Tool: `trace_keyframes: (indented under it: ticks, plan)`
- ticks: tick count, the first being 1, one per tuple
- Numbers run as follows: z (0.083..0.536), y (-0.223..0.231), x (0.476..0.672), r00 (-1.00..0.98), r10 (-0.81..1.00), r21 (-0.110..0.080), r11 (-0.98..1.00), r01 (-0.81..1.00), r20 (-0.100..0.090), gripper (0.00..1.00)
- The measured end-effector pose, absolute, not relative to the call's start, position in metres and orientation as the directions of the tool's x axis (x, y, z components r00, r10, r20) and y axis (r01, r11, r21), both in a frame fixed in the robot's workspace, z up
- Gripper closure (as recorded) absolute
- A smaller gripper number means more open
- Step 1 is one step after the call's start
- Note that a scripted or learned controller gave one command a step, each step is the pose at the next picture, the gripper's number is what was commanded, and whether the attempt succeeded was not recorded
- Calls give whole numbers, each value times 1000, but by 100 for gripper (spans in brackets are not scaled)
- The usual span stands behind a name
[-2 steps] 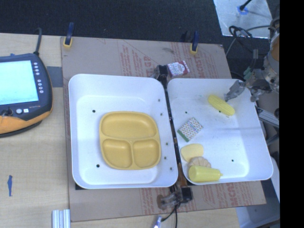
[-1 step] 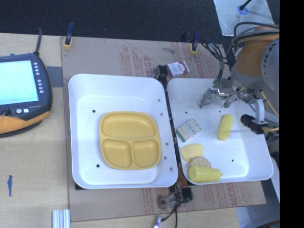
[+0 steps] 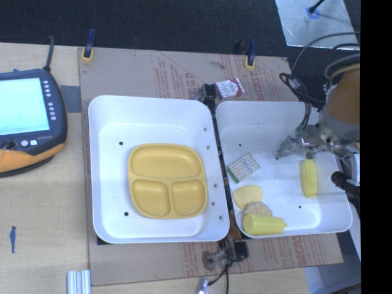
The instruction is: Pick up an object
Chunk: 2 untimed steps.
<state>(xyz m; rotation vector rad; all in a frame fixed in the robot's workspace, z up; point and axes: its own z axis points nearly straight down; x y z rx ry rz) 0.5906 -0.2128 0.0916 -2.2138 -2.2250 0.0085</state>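
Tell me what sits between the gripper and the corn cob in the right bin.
Nothing visible. The gripper hovers over bare floor of the right bin, with the corn cob just beside it. The green packet lies on the opposite side, off that path.

Glossy white plastic bins (image 3: pixel 153 106), matt cardboard (image 3: pixel 177 72)

A robotics lab: clamped cardboard bench (image 3: pixel 184 72), teach pendant (image 3: pixel 27 118), two white bins (image 3: pixel 101 164).
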Motion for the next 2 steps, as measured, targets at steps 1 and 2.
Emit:
trace_keyframes:
  ticks: [1,2]
  plan:
    - [145,-212,657,-3,1000,-1,3,1000,0,0]
    - [138,-212,571,-4,1000,-5,4,1000,-1,0]
